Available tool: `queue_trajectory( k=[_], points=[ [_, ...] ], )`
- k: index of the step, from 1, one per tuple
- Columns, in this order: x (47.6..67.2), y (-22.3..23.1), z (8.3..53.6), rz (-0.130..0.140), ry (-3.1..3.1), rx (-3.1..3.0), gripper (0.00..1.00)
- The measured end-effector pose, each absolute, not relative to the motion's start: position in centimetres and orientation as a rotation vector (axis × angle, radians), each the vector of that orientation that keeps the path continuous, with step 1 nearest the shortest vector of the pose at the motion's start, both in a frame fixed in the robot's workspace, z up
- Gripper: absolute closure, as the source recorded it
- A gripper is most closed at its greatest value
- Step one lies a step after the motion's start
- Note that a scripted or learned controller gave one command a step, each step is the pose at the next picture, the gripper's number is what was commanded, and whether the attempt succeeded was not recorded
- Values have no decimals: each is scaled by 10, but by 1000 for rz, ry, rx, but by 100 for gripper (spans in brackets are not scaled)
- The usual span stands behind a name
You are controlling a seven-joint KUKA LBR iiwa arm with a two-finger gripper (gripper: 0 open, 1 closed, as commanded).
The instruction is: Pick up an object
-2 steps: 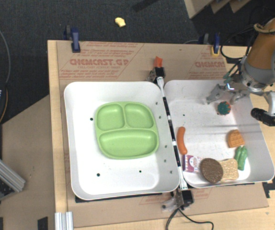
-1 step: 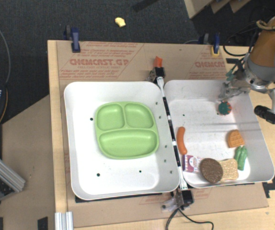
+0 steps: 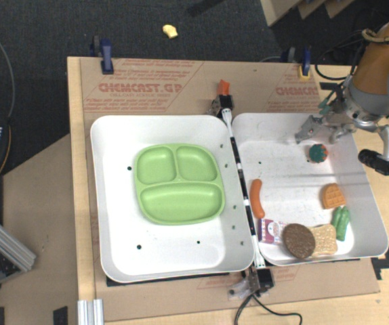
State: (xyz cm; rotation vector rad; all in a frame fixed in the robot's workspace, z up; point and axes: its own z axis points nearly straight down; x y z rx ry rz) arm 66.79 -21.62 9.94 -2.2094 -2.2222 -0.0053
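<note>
Cardboard printed in red covers the bench (image 3: 181, 87), clamped at its far edge by blue clips, and dark carpet lies beyond it. On it sit two white bins side by side, and I take the right bin (image 3: 282, 134) as my landmark.

No object sits between my fingers. The nearest thing to me is a small teal ball (image 3: 317, 153) with a red spot, resting on the floor of the right bin toward its far side. My gripper (image 3: 323, 128) hangs just beyond that ball, over the bin's far right corner — its grey fingers look spread, the tips apart with bare bin floor between them. My grey wrist and orange band rise off to the bin's right.

Further toward the near end of the right bin lie a waffle-like biscuit (image 3: 332, 196), a green pod (image 3: 341, 222) beside it at the right wall, a piece of toast (image 3: 324, 239), and a brown round cookie (image 3: 298, 240) overlapping the toast. A small purple-and-white packet (image 3: 270, 231) touches the cookie's left side, and an orange hot dog (image 3: 256, 198) lies along the bin's left wall.

Left of the right bin, the left bin (image 3: 113, 181) holds a green divided plate (image 3: 178, 183) — three compartments.
</note>
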Motion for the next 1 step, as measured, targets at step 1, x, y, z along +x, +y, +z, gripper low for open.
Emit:
queue_trajectory(
  k=[1],
  points=[
    [646,-186,84,2,-2221,-2216,0]
  ],
)
